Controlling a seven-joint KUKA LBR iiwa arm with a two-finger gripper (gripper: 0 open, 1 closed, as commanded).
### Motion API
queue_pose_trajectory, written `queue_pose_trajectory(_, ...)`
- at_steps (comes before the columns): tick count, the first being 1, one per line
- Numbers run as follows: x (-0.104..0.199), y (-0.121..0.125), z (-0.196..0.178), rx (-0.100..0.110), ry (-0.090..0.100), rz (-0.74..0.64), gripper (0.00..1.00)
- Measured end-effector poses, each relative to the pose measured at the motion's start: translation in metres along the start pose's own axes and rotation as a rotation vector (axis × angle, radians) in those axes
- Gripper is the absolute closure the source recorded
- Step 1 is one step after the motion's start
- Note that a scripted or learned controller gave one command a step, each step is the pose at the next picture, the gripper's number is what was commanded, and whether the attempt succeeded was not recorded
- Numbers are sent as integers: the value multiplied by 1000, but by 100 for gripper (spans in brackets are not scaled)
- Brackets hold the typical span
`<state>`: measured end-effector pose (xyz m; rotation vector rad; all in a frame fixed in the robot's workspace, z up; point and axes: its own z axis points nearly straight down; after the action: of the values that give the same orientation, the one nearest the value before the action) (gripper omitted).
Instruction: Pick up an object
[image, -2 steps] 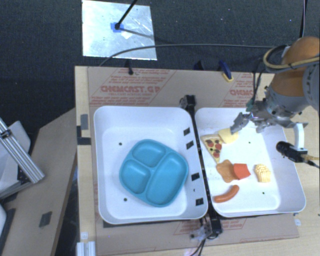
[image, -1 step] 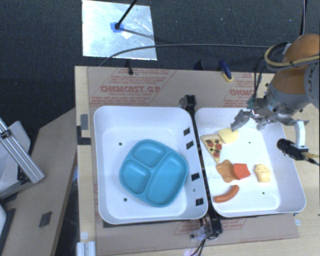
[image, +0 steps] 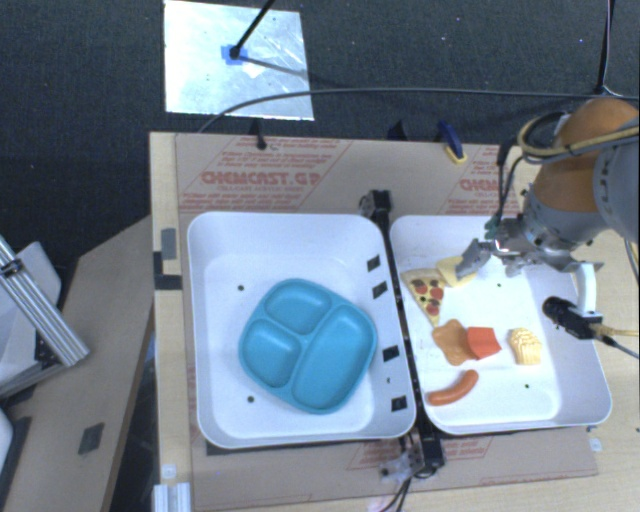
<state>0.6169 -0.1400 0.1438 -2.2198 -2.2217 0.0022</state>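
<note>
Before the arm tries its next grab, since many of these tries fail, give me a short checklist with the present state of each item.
1. Gripper is over the right bin: ok.
2. Something sits beneath it to grab, the yellow piece beside the pizza slice: ok.
3. Finger state readable: cannot tell.
4. An object is held already: cannot tell.
5. Other targets lie apart and reachable, the sausage and corn piece: ok.
6. Blue tray stays out of the way in the left bin: ok.
</note>
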Motion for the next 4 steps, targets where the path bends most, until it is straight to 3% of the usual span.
queue_pose_trajectory(1, 0, 0, 52, 0, 0, 0, 0)
queue_pose_trajectory(2, 0, 2, 38, -6, -1, 0, 100)
queue_pose_trajectory(4, -5, -9, -57, -8, -1, -2, 100)
